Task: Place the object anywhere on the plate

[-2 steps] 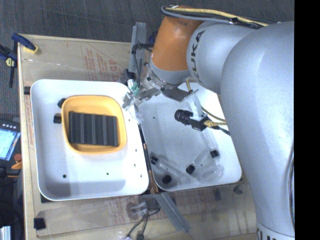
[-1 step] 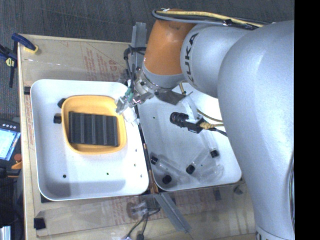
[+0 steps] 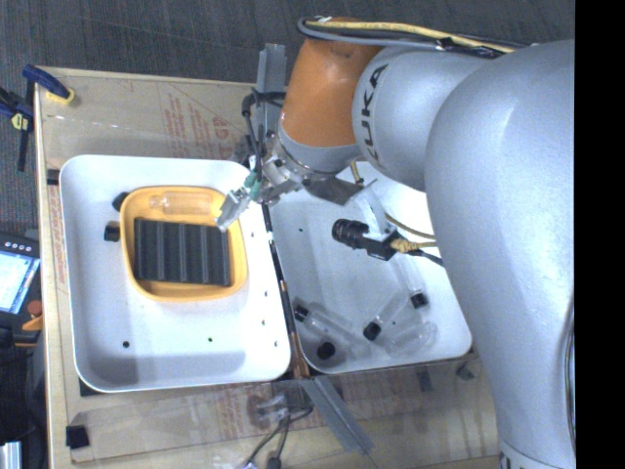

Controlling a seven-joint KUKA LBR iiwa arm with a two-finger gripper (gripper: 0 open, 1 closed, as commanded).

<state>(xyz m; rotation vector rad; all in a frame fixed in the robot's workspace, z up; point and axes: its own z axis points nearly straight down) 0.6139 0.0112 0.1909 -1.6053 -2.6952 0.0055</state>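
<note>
You have the yellow plate [image 3: 186,289] in the left bin [image 3: 146,364], nearer that bin's upper edge than its lower one, with a dark ribbed middle inside the yellow rim. The gripper [image 3: 234,208] hangs over the plate's upper right corner, just beside the wall that the 2 bins share. You cannot tell from this angle how wide its grip is, or whether anything sits in it. In the right bin [image 3: 322,262], clear plastic pieces [image 3: 372,331] with black caps lie scattered along the lower edge, well apart from the plate. 2 small black things [image 3: 112,231] show at the plate's left rim.
</note>
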